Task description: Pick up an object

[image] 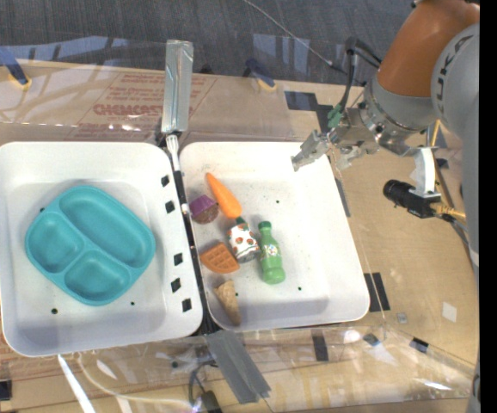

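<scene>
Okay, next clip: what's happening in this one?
A grey KUKA arm with an orange band reaches in from the right, its two-finger gripper hovering over the upper right corner of the right white bin, with nothing seen between its fingers. The toys lie untouched in that bin: an orange carrot, a purple piece, a green bottle, a small white carton, an orange waffle-like piece and a tan piece. The left white bin holds a teal divided plate.

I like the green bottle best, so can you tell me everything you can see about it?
The green bottle is a small toy, shiny like plastic, with a narrow neck, a darker cap and a pale label on its front. It lies on its side in the right bin, cap pointing toward the far rim. Its left side touches a small white toy carton. Nothing grips it.
</scene>
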`<state>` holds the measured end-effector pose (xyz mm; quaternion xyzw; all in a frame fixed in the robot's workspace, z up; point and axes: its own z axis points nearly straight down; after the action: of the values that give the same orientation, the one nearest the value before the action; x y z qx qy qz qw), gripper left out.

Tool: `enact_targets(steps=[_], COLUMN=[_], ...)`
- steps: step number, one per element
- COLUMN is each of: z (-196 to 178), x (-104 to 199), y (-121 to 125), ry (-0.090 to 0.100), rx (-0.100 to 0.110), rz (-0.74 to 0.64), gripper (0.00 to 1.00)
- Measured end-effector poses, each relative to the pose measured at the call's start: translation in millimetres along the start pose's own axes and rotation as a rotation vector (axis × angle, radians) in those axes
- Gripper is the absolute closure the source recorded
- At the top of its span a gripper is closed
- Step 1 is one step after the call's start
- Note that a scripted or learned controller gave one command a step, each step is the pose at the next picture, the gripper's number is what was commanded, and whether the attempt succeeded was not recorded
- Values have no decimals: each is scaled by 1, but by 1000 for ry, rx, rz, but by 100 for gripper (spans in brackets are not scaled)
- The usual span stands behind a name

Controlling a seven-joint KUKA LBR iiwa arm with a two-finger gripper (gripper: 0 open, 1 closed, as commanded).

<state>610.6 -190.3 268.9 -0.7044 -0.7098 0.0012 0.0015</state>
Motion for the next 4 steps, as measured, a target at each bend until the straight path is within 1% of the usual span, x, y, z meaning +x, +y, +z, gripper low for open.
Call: enact_targets(steps=[1, 2, 3, 4], z=[122, 171, 171, 160], x=[58, 80, 89, 90], y=[-55, -80, -44, -43], ry=[3, -5, -1, 2], rx=[9, -18, -14, -15], rz=[-138, -354, -25, -30], gripper=[0, 0, 0, 100])
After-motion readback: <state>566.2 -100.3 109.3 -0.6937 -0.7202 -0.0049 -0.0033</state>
